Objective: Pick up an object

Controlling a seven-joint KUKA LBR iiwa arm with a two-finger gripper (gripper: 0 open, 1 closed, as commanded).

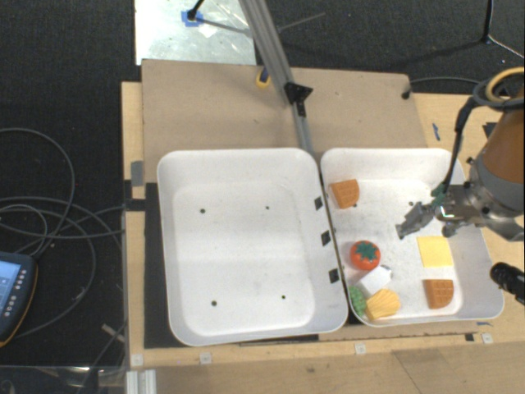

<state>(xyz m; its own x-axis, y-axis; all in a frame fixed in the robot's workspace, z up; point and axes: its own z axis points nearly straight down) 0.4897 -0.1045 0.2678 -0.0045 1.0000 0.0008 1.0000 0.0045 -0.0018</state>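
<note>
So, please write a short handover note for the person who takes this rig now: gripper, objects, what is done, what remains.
Gripper: over the right bin, nothing visible between its fingers.
Objects, all in the right bin: orange block at the back, tomato in the middle, yellow block beside the gripper, orange waffle piece and yellow piece at the front.
Done: nothing lifted yet.
Left: grasp and lift one object.

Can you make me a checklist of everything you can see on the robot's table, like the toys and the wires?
Surface: brown bench bearing left bin and right bin.
Job's things: in the right bin, orange block, red tomato toy, yellow slab, orange waffle piece, yellow corn toy, white piece, green bit.
Clutter: nothing seen.
End effector: above the right bin, holding nothing.
Cables: black loops on the floor, left.
Surroundings: dark carpet, grey pole, tablet.
</note>
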